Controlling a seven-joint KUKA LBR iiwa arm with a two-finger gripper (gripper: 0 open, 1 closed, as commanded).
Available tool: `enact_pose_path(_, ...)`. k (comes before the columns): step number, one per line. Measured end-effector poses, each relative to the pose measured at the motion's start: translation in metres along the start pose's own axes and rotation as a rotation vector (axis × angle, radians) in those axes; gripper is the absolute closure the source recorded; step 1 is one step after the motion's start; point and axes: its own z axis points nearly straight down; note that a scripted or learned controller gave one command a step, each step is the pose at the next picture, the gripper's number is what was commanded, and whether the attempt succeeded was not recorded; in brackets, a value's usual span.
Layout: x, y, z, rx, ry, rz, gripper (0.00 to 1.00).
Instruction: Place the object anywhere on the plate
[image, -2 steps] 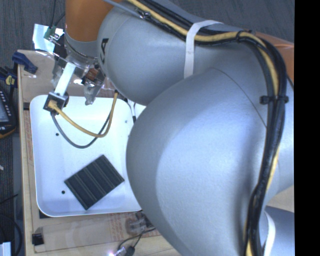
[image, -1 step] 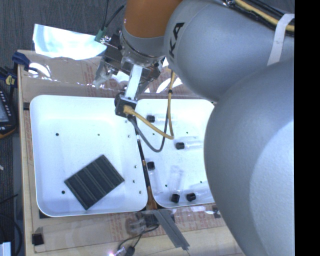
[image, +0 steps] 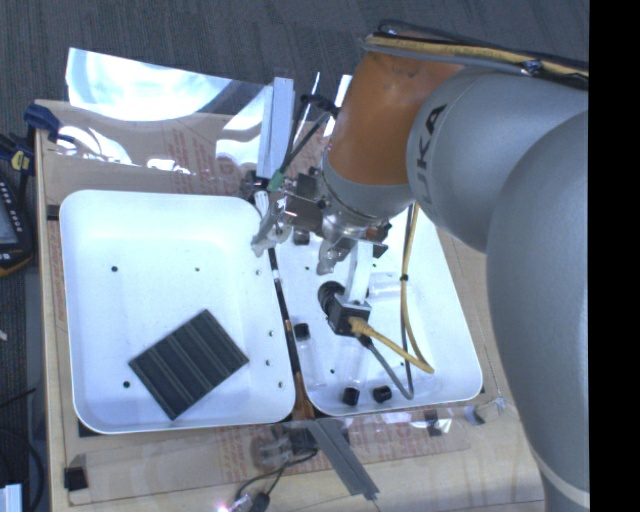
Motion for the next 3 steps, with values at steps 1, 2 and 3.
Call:
enact_pose_path(1, 0.098, -0.055, 0.016, -0.001, 0.000, 0.004, 1.00)
enact_pose_path(2, 0.046, -0.089, 0.004, -0.001, 0.001, 0.109, 1.00)
enact_pose_path(3, 0.144, -0.054, -0.004, -0.002, 0.000, 0.155, 1.00)
